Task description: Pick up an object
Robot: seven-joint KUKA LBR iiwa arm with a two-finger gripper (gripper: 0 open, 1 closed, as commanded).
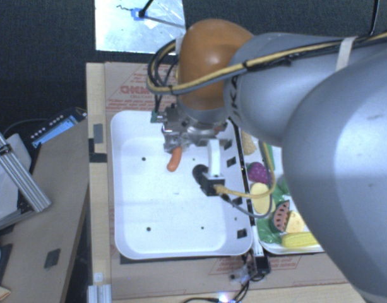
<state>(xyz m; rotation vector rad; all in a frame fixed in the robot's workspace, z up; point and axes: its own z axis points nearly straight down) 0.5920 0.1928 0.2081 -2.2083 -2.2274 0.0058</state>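
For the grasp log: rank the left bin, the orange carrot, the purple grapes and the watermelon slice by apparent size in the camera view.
1. left bin
2. and 3. purple grapes and watermelon slice look about alike; no ranking.
4. orange carrot, partly hidden under the gripper, so possibly longer than it looks.

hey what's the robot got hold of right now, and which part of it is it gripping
Cannot be told. An orange carrot-like piece hangs just below the pincer over the left bin, its upper end hidden by the wrist.
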